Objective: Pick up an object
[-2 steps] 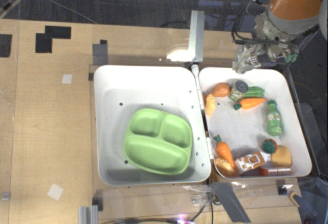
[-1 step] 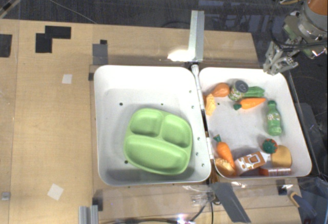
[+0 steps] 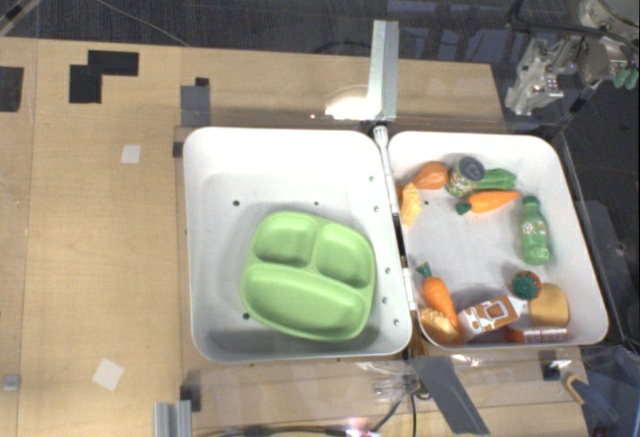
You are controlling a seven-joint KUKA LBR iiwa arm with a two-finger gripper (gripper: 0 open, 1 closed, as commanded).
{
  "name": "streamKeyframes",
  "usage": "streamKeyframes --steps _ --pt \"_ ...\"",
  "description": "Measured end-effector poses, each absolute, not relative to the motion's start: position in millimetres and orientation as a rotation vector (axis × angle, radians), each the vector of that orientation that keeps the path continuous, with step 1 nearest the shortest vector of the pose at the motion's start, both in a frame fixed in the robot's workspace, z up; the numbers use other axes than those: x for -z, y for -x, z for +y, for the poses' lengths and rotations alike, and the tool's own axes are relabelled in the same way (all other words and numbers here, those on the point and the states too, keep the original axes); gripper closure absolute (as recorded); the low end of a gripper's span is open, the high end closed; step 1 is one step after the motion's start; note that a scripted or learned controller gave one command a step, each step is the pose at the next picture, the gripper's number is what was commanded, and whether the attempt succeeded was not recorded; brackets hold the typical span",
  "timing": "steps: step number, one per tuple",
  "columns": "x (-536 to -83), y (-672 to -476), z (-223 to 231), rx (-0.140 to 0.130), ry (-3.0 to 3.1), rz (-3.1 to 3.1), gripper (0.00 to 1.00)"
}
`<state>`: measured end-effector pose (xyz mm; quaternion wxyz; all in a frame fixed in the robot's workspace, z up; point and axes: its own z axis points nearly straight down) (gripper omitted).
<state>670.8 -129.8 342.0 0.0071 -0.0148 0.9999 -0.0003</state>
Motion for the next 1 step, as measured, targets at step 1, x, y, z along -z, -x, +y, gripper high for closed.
streamKeyframes --steps 1 --pt "-308.4 -649.7 -188.4 0.006 0.727 3.046 1.00"
